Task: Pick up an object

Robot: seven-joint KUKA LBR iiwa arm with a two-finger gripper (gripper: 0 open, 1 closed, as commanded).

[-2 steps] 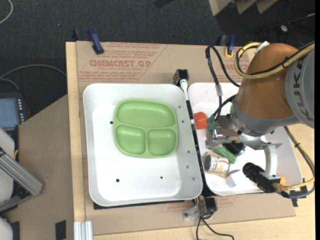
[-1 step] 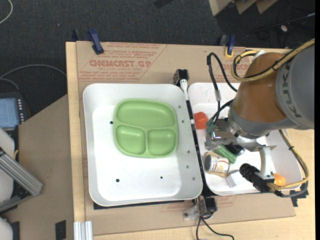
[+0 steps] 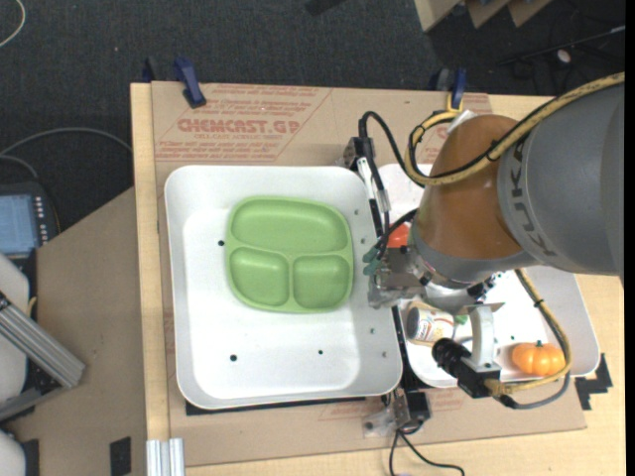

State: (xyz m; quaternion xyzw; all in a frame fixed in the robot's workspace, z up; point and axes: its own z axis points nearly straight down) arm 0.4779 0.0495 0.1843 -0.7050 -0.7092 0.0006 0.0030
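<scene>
The arm (image 3: pixel 496 196) hangs low over the right bin (image 3: pixel 585 350), seemingly mid-reach for something there. A small jar (image 3: pixel 429 325) and an orange pumpkin (image 3: pixel 537 359) lie below it. Whether the jaws are open or closed cannot be told; next they must settle squarely around one item.

A green divided plate (image 3: pixel 291 254) lies in the left bin (image 3: pixel 198 296); the arm (image 3: pixel 516 206) covers the right bin (image 3: pixel 580 340).

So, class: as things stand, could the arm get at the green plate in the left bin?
Probably yes. The green plate lies alone in the left bin with nothing over it, and the arm hangs just beside it above the right bin.
</scene>
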